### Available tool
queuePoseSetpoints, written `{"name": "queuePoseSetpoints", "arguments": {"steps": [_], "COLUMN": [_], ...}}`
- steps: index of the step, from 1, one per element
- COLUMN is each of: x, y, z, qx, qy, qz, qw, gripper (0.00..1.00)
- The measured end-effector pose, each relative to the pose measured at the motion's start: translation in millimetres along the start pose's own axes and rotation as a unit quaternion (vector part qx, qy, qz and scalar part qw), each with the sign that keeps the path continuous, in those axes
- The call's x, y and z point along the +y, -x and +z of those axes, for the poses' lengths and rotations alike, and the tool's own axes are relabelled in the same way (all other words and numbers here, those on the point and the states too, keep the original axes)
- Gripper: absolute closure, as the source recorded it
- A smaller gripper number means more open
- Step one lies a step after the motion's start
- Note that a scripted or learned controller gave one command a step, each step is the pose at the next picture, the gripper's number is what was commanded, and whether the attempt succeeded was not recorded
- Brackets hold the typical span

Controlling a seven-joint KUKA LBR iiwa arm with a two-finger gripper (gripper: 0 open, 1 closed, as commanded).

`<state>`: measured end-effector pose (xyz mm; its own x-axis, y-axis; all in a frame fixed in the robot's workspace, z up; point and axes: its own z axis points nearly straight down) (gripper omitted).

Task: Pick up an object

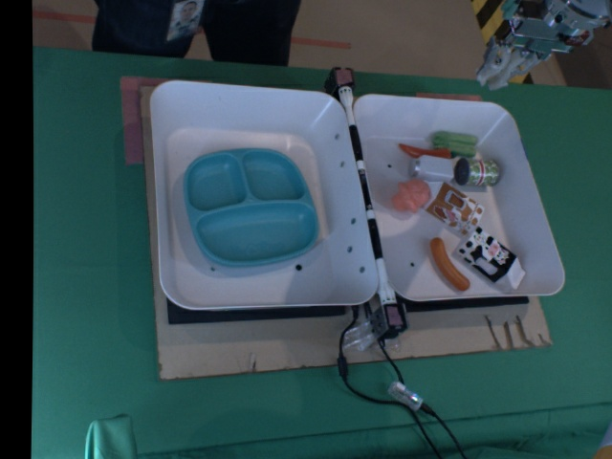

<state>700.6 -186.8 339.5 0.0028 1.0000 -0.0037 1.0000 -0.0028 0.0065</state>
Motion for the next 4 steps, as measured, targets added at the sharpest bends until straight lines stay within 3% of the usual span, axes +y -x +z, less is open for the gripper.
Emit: {"name": "queuePoseSetpoints", "arguments": {"steps": [2, 3, 4], "x": [-26.6, -51.3, -4.1], "y": [0.3, 0.4, 0.2], "z": [-20.2, -24.6, -1.7], "qx": [0.001, 0.001, 0.000], "qy": [-0.002, -0.001, 0.000], "qz": [0.001, 0.001, 0.000], "qw": [1.0000, 1.0000, 1.0000], "gripper": [1.00, 1.00, 1.00]}}
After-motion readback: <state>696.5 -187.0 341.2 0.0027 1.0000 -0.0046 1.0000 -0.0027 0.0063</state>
